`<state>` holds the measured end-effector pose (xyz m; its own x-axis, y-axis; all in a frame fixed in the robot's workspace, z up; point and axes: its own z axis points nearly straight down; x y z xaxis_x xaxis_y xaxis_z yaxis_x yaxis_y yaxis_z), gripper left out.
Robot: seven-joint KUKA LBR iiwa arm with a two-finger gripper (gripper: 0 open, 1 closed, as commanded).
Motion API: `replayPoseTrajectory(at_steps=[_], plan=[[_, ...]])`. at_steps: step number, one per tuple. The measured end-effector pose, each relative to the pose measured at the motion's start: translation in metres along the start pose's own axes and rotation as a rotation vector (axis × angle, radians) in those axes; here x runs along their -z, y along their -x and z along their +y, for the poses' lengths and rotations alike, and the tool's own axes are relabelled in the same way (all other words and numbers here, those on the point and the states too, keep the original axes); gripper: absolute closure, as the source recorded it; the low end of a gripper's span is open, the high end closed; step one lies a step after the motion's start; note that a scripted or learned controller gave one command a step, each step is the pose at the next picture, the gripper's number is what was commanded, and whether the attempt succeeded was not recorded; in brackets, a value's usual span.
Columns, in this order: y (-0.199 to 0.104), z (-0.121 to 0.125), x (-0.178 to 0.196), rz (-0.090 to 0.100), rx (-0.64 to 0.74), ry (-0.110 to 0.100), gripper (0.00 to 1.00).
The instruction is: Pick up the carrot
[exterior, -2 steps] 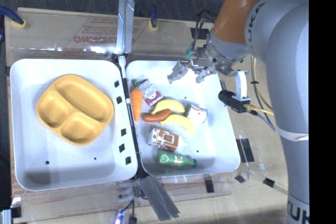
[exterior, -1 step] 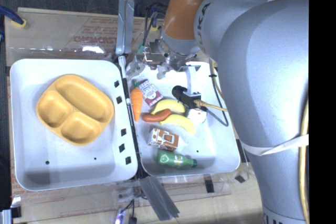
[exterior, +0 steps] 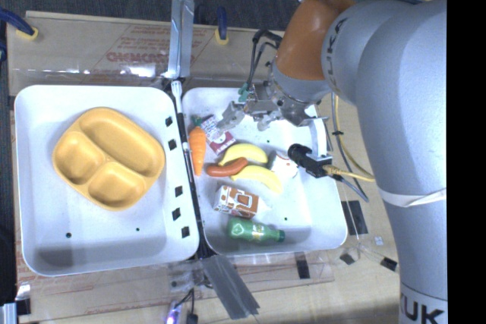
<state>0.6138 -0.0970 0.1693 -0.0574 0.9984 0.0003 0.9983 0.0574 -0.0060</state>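
Observation:
The orange carrot (exterior: 197,150) lies lengthwise against the left wall of the right bin (exterior: 326,228), its top pointing to the back. My gripper (exterior: 247,117) hangs over the back of that bin, to the right of the carrot and slightly behind it. Its fingers (exterior: 229,117) are spread open with nothing between them. A gap separates the gripper from the carrot.
Beside the carrot are a small red-and-white packet (exterior: 217,136), a red sausage (exterior: 226,167), two bananas (exterior: 260,177), a juice carton (exterior: 236,201) and a green bottle (exterior: 254,231). A yellow divided plate (exterior: 108,157) rests in the left bin (exterior: 45,246).

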Motion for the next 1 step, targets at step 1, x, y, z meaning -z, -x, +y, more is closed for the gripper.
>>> replayPoseTrajectory(at_steps=[1], plan=[[0.0396, -0.0326, -0.0420, 0.001, 0.081, 0.000, 0.00]])
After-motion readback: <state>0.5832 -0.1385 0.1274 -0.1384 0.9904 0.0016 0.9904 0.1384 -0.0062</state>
